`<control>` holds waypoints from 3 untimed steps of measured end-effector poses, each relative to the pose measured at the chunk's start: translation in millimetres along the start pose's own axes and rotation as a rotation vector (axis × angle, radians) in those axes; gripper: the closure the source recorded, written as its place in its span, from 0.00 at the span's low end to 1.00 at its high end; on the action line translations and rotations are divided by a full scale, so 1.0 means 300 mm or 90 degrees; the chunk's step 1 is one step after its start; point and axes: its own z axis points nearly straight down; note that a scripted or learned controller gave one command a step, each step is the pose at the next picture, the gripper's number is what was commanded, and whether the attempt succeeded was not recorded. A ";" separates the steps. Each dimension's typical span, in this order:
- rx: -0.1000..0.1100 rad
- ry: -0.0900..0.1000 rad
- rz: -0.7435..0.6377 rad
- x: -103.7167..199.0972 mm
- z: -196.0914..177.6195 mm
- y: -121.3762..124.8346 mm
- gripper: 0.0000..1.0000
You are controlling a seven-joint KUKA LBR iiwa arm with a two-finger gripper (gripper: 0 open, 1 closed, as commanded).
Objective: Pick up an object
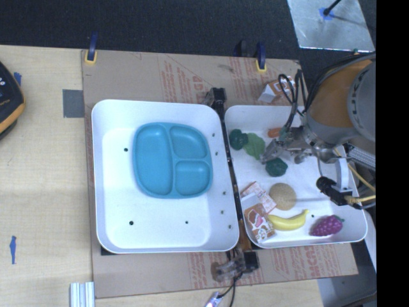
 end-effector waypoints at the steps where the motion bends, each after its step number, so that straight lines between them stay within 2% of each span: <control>1: 0.002 0.001 -0.001 0.095 0.003 -0.116 0.00; 2: 0.001 0.001 0.000 0.080 0.000 -0.007 0.00; 3: 0.001 0.000 -0.002 0.077 -0.033 -0.007 1.00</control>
